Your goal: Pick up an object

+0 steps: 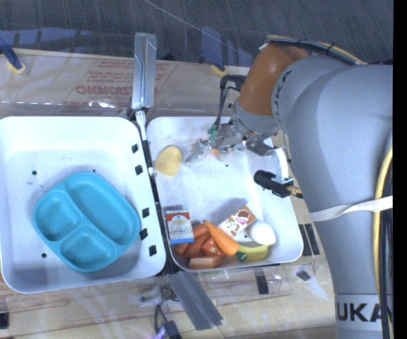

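Note:
My gripper [202, 147] hangs over the back of the right bin [288, 221], pointing left. A pale yellow rounded object [167, 160] lies just to its left by the bin's left wall, a small gap apart from the gripper tip. Piled at the bin's front are a small red and white box [179, 226], orange carrots [215, 239], a little printed carton [237, 222], a white egg [263, 233], a yellow banana [255, 252] and a reddish sausage [202, 262]. Nothing shows in the gripper.
The left bin [13, 154] holds a blue divided plate [87, 219]. A metal divider [143, 76] runs between the bins at the back. The grey arm [331, 147] covers the right bin's right side. The middle floor of the right bin [210, 186] is bare.

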Controlling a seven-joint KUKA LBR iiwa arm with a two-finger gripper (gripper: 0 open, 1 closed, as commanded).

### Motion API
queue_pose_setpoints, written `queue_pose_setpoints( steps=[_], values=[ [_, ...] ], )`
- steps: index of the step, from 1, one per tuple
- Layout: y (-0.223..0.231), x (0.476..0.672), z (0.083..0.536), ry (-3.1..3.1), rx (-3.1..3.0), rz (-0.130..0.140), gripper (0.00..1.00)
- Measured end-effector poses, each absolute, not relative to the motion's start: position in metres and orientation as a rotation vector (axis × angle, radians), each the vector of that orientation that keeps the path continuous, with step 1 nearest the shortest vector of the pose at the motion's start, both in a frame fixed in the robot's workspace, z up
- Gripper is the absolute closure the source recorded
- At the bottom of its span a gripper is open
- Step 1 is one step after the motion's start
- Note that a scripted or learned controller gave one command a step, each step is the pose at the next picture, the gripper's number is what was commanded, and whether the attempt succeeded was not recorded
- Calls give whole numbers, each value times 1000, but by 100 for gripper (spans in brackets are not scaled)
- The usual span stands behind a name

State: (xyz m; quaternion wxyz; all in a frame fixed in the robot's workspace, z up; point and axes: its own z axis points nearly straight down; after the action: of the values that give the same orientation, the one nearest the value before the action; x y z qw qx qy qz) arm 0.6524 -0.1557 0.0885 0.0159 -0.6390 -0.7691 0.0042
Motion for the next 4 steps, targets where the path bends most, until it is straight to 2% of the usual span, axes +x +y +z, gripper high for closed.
queue_pose_setpoints(
  steps=[2,3,4],
  values=[
    [-165,655,91,-2147,-2284,6,0],
    [-205,657,91,-2259,-2182,3,0],
    [-176,616,166,-2434,-1985,1,0]
  ],
)
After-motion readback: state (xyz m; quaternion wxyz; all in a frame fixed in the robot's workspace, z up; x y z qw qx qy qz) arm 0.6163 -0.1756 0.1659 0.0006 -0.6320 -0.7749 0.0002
